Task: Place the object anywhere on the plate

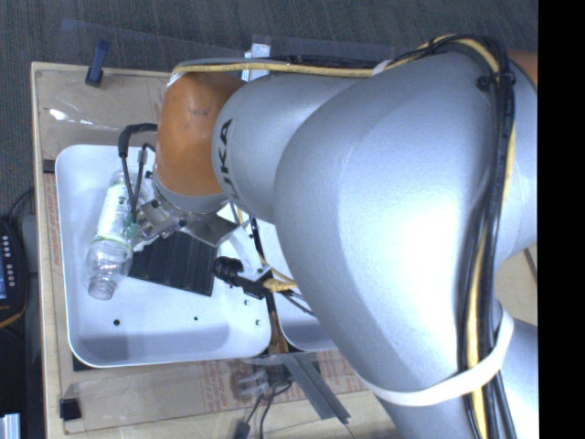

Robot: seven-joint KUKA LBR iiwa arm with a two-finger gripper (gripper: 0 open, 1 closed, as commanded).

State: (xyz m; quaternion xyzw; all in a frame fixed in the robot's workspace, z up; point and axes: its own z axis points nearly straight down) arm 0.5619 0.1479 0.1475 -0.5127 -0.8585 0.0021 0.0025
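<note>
Overhead slanted view of the pale wooden desk (55,373) carrying two shallow white plastic bins. The left bin (146,337) is largely visible; of the right bin (306,339) just a corner of rim appears beneath the arm. The large grey KUKA arm (393,208), with its orange band (187,131) above the wrist, reaches in from the right and covers most of the scene. Its wrist sits over the upper middle of the left bin, and the gripper (155,213) points down toward the bin's left half — whether the jaws are open or closed cannot be told, since the wrist housing hides them. A clear plastic water bottle with a green-and-white label (110,240) lies on its side along the left part of that bin, cap end toward the lower left, its upper end just beside the gripper. A flat black rectangular plate (174,263) lies on the bin floor immediately right of the bottle, apparently touching it. Black and yellow cables (260,282) trail beside the plate.
</note>
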